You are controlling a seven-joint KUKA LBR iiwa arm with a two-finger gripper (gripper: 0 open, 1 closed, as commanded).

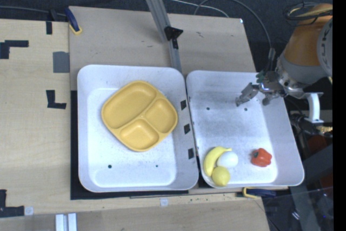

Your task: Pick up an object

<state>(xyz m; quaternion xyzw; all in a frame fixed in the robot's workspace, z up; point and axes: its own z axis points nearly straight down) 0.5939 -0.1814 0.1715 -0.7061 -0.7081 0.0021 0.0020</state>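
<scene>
Bins: we are counting two shallow white bins lying side by side, the left bin (pixel 86 132) and the right bin (pixel 281 138).
Left bin contents: we are seeing one yellow divided tray (pixel 139 115) with three compartments, lying slightly turned.
Right bin contents: we are counting four small things gathered near the front edge: one banana (pixel 214 156), one white egg-shaped thing (pixel 228 159) touching it, one yellow lemon-like fruit (pixel 220 175) just below, and one red pepper-like fruit (pixel 261 157) lying apart to the right.
Arm: we are seeing one arm reaching in from the right.
Gripper: the gripper (pixel 254 93) is hovering over the far right part of the right bin, well apart from the four things; its fingers are standing spread and are pinching nothing.
</scene>
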